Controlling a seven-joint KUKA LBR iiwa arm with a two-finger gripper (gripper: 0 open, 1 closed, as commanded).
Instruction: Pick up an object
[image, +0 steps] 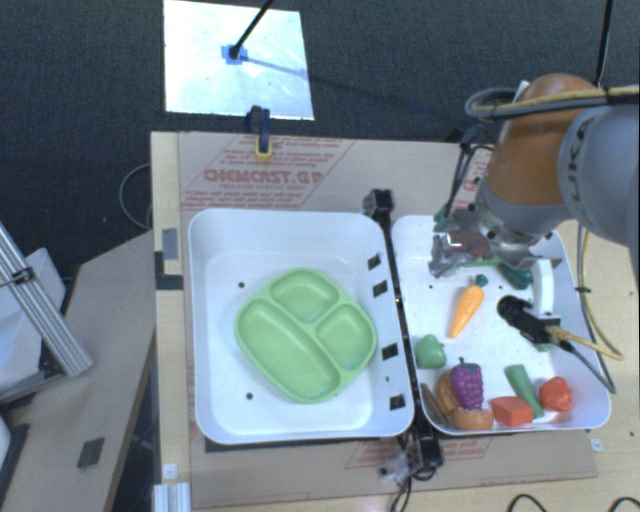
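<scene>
My gripper hangs low over the back of the right bin, under the grey arm with its orange band. Just in front of it, an orange toy carrot lies at a slant on the bin floor, apart from the gripper. A small teal piece shows partly beneath the wrist. Along the bin's front lie a green pepper, purple grapes, a red block, a green cucumber and a red tomato.
The left bin holds a green divided plate. A black-clipped divider separates the two bins. An orange-brown piece sits behind the grapes at the right bin's front left corner.
</scene>
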